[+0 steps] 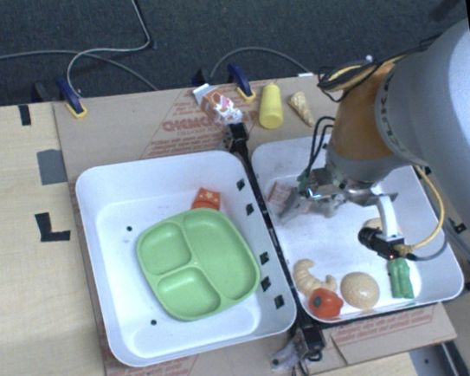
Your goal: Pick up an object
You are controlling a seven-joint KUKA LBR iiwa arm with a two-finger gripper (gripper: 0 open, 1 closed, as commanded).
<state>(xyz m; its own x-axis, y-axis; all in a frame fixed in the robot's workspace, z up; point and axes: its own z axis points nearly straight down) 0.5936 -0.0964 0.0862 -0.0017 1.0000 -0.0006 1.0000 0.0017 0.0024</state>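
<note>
My gripper (pixel 291 202) is low in the right bin (pixel 426 294), close to its left wall, with the grey arm and its orange band (pixel 364 124) reaching in from the right. A small reddish-grey thing (pixel 274 193) sits right at the gripper's tip; I cannot tell whether it is held. Along the right bin's front lie a pale croissant-shaped piece (pixel 304 274), a red tomato (pixel 325 302), a beige egg-shaped object (pixel 360 289) and a green object (pixel 400 279).
The left bin (pixel 108 245) holds a green divided plate (pixel 196 263) and a small orange block (pixel 206 199) behind it. Beyond the bins, on the cardboard, lie a yellow cylinder (pixel 269 106), a beige piece (pixel 301 109) and a small wrapped packet (pixel 217 102).
</note>
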